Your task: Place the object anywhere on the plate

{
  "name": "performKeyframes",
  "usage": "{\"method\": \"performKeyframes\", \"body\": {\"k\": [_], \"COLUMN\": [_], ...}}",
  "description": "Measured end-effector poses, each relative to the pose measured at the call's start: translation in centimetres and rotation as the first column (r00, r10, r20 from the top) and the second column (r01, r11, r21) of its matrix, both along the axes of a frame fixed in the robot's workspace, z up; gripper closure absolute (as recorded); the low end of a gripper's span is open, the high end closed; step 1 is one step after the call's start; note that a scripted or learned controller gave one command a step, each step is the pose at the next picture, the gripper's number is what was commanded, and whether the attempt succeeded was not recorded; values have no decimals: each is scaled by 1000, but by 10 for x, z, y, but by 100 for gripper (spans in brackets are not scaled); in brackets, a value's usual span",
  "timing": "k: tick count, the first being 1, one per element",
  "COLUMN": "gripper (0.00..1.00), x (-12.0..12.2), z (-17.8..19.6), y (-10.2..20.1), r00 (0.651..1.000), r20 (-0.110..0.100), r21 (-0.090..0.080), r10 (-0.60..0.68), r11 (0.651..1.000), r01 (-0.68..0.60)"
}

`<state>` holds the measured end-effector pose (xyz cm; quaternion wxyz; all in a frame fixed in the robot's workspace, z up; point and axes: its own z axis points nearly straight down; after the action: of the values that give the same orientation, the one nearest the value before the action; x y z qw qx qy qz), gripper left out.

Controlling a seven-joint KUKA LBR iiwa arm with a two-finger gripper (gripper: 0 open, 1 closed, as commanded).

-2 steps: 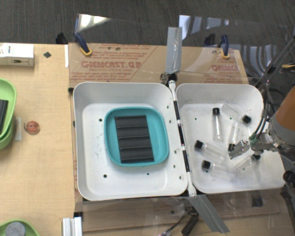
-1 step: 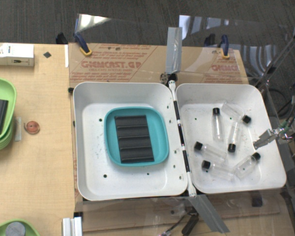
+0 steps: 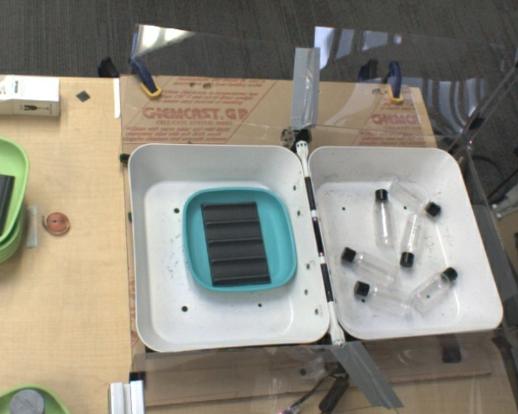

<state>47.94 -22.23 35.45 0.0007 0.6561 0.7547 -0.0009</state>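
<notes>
A teal plate [image 3: 281,240] with a dark ribbed insert lies in the middle of the left white bin [image 3: 155,231]. Several clear plastic vials with black caps lie scattered in the right white bin [image 3: 466,231]: one [image 3: 382,216] near the top centre, one [image 3: 408,240] beside it, one [image 3: 367,264] at the lower left, one [image 3: 433,286] at the lower right.
Clear plastic shields clamped with orange clips stand behind both bins. On the wooden bench to the left sit a green tray [image 3: 4,201], a small orange disc [image 3: 57,223] and a white box [image 3: 22,96]. Cardboard lies under the bins.
</notes>
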Motion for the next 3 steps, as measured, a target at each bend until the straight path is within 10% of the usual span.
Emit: {"method": "performKeyframes", "body": {"k": [1, 3], "gripper": [0, 0], "x": [55, 180], "z": [87, 86], "y": [0, 1], "r00": [1000, 990], "r20": [-1, -1], "r21": [0, 0], "r10": [-12, -144], "r11": [1000, 990], "r01": [12, 144]}}
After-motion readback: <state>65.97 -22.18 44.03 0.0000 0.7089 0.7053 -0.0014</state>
